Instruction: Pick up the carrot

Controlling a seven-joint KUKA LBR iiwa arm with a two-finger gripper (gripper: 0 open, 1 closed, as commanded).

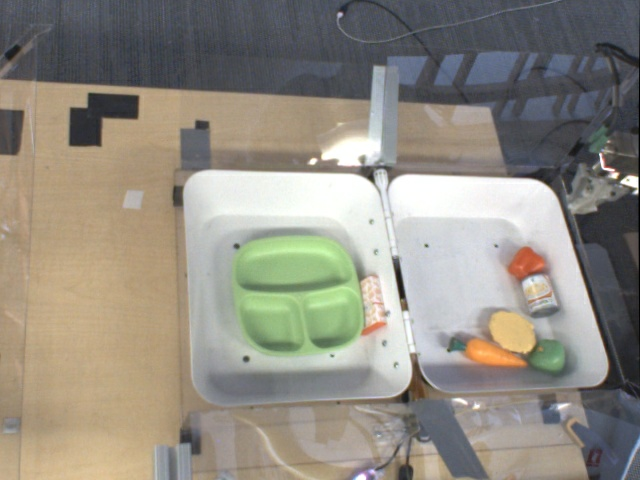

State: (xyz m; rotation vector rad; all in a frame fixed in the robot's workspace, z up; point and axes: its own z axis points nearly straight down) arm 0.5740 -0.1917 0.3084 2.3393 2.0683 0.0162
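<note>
Two white bins (300, 193). One green tray (297, 293), one carrot (490, 353): orange, green-tipped, lying lower right beside one yellow disc (512, 332). Jaw state: cannot tell.

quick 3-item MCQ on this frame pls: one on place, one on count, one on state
1. Where is the carrot?
A. On the green tray
B. Near the front edge of the right bin
C. On the bench outside both bins

2. How many compartments does the green tray have?
A. Three
B. One
C. Five

3. How does the bottle with the orange cap sit?
A. Standing upright on the tray
B. Lying on its side in the right bin
C. Lying in the left bin

Answers:
1. B: the carrot lies on the floor of the right bin near its front edge, beside a round yellow item.
2. A: one long section at the back, two smaller ones at the front.
3. B: its cap and label both show side-on on the bin floor.
</note>
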